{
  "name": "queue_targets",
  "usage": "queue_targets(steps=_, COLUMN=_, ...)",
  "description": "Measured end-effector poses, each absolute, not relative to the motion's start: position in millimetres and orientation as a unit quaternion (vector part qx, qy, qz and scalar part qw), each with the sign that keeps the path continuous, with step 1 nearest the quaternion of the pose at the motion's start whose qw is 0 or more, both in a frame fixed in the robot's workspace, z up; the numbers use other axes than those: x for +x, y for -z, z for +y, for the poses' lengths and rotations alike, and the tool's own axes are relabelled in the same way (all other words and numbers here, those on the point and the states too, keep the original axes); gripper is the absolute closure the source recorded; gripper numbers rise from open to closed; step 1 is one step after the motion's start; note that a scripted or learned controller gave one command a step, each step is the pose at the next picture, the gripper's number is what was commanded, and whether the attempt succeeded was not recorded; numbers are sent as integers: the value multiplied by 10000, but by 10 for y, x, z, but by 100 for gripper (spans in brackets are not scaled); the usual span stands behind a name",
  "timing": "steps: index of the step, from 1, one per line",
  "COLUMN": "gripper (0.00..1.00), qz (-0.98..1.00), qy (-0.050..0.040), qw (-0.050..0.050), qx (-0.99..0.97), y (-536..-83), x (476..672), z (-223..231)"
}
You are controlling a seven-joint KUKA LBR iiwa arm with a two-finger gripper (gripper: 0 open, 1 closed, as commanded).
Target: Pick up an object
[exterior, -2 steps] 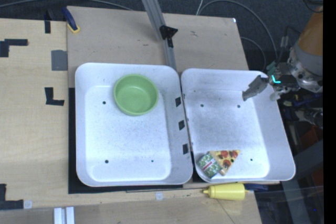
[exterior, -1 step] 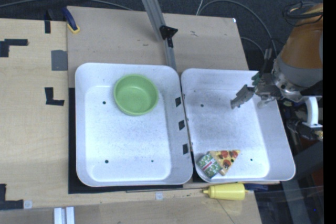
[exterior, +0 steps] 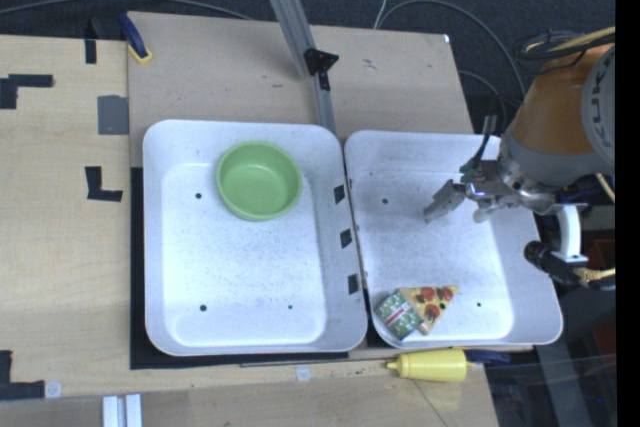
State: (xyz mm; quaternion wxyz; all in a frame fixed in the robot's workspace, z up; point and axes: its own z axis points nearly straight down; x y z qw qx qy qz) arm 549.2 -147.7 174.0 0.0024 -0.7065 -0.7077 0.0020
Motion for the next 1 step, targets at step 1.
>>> queue_targets(steps=1, gripper=0, qz=-7077, qy=-25, qw=33, qx=-7065, y=-1111, x=5532, z=-1464)
